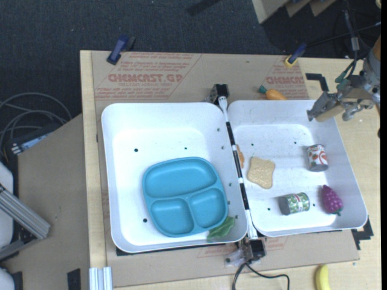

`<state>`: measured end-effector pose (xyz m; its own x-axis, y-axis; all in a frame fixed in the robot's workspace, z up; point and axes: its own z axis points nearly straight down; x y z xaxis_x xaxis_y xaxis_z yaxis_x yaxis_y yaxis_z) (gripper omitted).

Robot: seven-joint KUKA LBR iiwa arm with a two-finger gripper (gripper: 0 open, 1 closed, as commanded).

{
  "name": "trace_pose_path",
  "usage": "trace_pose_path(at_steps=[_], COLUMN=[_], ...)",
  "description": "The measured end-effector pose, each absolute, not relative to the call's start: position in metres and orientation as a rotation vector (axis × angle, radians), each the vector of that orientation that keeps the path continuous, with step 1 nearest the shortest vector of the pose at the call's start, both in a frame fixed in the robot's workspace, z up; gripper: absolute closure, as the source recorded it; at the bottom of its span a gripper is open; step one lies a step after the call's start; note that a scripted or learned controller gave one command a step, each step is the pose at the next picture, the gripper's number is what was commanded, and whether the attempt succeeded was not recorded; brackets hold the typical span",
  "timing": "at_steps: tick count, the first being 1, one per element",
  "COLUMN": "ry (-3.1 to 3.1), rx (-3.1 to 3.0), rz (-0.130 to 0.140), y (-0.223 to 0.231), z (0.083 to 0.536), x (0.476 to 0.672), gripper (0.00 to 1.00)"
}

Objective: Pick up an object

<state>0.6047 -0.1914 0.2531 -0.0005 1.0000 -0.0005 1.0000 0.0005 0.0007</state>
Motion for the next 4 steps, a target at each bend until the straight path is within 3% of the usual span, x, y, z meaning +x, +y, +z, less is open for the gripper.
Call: trace_pose_path(at_steps=[1, 2, 3, 4], ry=[2.224, 2.221, 2.229, 2.221], rx=[2.222, 2.224, 2.222, 2.218], rz=[-0.001, -0.002, 0.005, 0.006], y=[-0.146, -0.193, -0.215, -0.217], z=[0.195, 0.164, 0.084, 0.098], x=[0.557, 0.562, 0.579, 0.580], gripper=[0.00, 0.00, 0.00, 1.00])
